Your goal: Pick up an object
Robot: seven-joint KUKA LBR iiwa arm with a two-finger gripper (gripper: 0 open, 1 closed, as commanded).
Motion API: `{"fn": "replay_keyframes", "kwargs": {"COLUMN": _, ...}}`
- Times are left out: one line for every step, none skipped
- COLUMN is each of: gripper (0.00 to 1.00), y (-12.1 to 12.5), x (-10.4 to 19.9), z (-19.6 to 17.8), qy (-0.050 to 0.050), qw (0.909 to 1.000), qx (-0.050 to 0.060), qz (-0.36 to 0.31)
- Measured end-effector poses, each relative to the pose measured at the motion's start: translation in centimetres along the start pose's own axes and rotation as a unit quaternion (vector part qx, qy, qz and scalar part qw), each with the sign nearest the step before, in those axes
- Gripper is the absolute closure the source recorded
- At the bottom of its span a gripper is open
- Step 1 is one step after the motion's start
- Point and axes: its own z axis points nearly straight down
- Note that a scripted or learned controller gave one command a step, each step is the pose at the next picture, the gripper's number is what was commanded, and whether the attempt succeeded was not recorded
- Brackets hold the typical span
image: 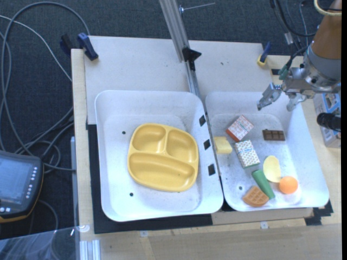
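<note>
Fingers: spread apart with nothing between them; we see the gripper point(277, 98) hanging over the far edge of the right bin point(309, 145).
Landmark: the brown chocolate bar point(274, 135), lying in that bin just nearer the camera than the gripper.
Candidates: red-and-white box point(239, 127) left of the bar; patterned box point(247, 153), yellow block point(222, 145), orange ball point(288, 185) and waffle point(255, 196) further toward the camera.
Left bin: yellow divided plate point(162, 157), well left of the bar.
Progress: we judge nothing picked yet; descent, closing and lift remain.
</note>
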Motion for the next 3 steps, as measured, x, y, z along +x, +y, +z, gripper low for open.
{"fn": "replay_keyframes", "kwargs": {"gripper": 0.00, "y": 0.0, "x": 0.0, "z": 0.0, "qy": 0.000, "qw": 1.0000, "qx": 0.000, "qz": 0.000}}
{"fn": "replay_keyframes", "kwargs": {"gripper": 0.00, "y": 0.7, "x": 0.3, "z": 6.0, "qy": 0.000, "qw": 1.0000, "qx": 0.003, "qz": 0.000}}
{"fn": "replay_keyframes", "kwargs": {"gripper": 0.00, "y": -0.5, "x": 0.2, "z": 11.3, "qy": 0.000, "qw": 1.0000, "qx": 0.003, "qz": 0.001}}
